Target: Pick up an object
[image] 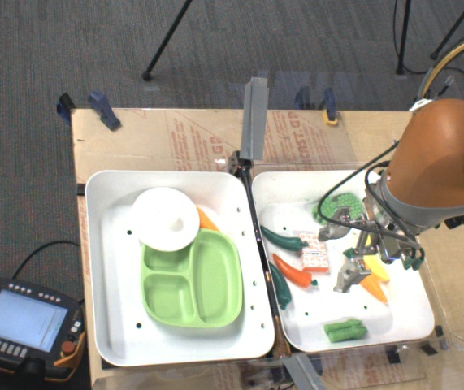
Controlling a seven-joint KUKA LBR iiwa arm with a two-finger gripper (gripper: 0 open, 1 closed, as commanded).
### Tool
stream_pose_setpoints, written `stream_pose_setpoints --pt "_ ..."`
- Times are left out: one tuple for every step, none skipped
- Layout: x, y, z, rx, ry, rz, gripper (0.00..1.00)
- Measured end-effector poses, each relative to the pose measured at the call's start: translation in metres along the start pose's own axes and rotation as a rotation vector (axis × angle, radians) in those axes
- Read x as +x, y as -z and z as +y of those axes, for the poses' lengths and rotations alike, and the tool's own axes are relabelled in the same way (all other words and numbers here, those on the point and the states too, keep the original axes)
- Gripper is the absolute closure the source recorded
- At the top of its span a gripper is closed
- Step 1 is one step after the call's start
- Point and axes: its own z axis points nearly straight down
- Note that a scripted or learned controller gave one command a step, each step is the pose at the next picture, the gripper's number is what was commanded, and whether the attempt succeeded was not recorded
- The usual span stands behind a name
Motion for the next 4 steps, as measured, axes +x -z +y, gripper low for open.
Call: stream_pose_setpoints --pt "-0.048 -0.141 -0.004 -0.002 0.083 0.002 0.0" --pt "-0.058 -0.138 -0.052 0.001 0.068 -0.003 0.0" --pt "0.01 -0.14 -0.062 -0.001 0.033 0.001 0.0" --pt "-0.042 -0.138 -0.102 0.001 0.077 -0.004 0.0"
